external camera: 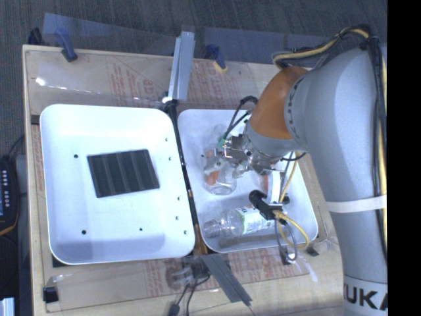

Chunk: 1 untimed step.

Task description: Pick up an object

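On a pale wooden bench (99,78) sit two smooth white bins. The left bin (59,176) holds one dark ribbed rectangle (123,172). The right bin (194,127) holds one clear plastic bottle (240,222) lying flat and one clear cup (220,180) beneath the gripper (233,155), whose grip cannot be told.

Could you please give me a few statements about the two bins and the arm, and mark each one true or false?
1. A clear plastic bottle lies on its side in the right bin. True.
2. The dark ribbed panel sits in the right bin. False: it is in the left bin.
3. The gripper is over the right bin. True.
4. The bottle stands upright in the left bin. False: it lies flat in the right one.
5. The arm's orange band is above the left bin. False: it is above the right bin.
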{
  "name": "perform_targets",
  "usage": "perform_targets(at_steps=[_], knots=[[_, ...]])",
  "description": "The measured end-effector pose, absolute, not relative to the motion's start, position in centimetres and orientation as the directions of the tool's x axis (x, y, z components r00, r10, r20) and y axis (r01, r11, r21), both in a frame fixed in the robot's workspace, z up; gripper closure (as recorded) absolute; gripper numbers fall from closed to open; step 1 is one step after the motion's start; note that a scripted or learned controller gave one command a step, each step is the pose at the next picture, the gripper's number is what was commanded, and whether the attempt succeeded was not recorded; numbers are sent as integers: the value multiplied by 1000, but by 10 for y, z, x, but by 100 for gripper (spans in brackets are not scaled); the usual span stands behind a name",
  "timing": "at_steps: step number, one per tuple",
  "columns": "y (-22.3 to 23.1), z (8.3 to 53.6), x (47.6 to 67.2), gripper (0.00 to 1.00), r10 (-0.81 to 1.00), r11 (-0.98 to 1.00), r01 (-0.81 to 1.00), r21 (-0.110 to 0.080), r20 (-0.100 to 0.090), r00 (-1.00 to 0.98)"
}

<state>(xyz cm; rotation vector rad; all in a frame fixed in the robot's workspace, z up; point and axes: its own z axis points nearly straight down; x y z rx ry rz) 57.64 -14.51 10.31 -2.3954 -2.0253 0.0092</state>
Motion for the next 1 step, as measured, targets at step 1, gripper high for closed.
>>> perform_targets(at_steps=[1], knots=[[-173, 158, 548, 100, 983, -185, 983, -6, 0, 185]])
